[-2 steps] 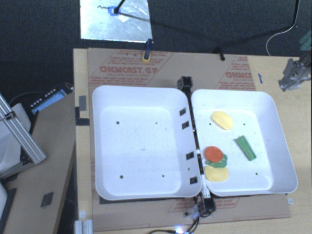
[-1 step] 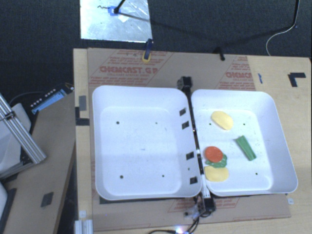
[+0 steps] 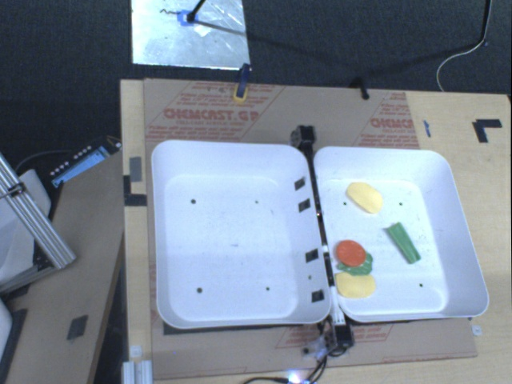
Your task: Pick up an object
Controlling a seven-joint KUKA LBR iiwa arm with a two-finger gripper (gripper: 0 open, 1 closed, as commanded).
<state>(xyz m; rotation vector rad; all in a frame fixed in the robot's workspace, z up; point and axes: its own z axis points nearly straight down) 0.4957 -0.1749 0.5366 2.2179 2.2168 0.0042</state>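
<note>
Nearest, at 7 o'clock in the right bin [image 3: 460,214], a pale yellow piece [image 3: 355,286] lies touching a green scrap [image 3: 364,267]. A red disc [image 3: 350,252] sits on that scrap, close to the divider between the bins.

This cluster is the risky pick. A grasp there could catch two items at once, or hit the wall. The green block [image 3: 403,242], just off centre toward 3 o'clock, lies apart from the rest with bare floor all round, so it looks the safest target. It is slim, though, and could roll away if approached along its length.

Farther, at 11 o'clock, a yellow oval [image 3: 364,197] also has room around it. The left bin [image 3: 232,230] offers open floor. I cannot tell the state of the jaws.
</note>
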